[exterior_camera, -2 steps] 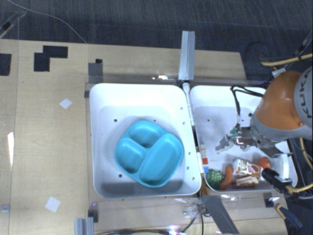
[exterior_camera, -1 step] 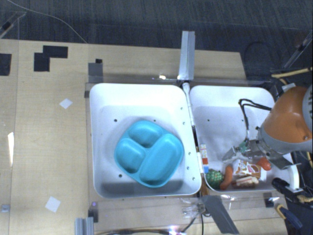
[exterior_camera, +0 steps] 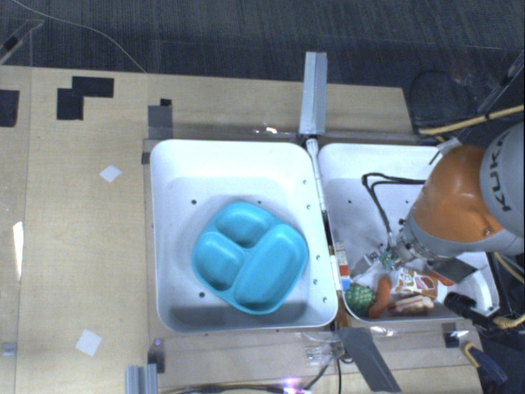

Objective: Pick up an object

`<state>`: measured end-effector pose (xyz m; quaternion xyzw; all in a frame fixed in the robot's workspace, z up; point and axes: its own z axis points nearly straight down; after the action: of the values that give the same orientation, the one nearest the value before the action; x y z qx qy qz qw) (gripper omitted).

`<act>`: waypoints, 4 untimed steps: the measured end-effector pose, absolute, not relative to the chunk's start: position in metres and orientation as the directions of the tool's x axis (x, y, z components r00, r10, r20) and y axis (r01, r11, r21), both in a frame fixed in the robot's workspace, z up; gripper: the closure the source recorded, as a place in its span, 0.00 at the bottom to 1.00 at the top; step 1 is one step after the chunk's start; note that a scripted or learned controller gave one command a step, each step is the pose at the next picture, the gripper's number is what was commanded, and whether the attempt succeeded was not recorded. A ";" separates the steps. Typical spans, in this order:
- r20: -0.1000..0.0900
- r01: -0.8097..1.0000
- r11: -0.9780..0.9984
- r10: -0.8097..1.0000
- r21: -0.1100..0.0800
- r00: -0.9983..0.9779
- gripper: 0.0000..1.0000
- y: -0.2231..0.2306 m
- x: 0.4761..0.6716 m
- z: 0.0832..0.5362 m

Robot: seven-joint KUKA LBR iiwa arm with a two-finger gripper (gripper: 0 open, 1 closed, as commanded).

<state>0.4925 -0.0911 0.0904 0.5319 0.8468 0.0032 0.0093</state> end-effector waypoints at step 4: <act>-0.005 0.859 0.512 0.859 0.006 -0.512 0.00 -0.116 0.604 0.135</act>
<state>0.6036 -0.1160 0.1345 0.4939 0.8695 0.0014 0.0037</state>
